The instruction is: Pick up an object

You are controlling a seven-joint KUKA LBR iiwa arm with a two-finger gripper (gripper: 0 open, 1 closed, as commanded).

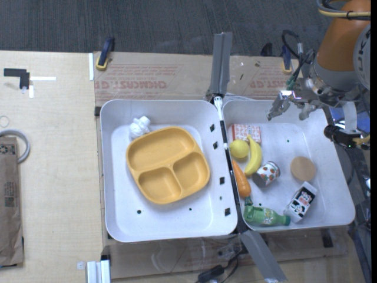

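Observation:
My gripper [290, 109] hangs open over the back edge of the right bin [330, 217], its two fingers spread with nothing between them. Below it in that bin lie a yellow lemon [238, 149], a banana [254, 155], a carrot [241, 180], a small patterned can [268, 173], a tan round disc [304, 168], a black-and-white carton [301, 201], a green bottle [266, 217] and a red-and-white box [245, 132]. All of them rest on the bin floor, apart from the gripper.
The left bin [118, 217] holds a yellow divided plate [168, 164] and a crumpled white wad [140, 125]. A grey post [221, 61] rises between the bins at the back. Brown cardboard [159, 75] lies behind the bins.

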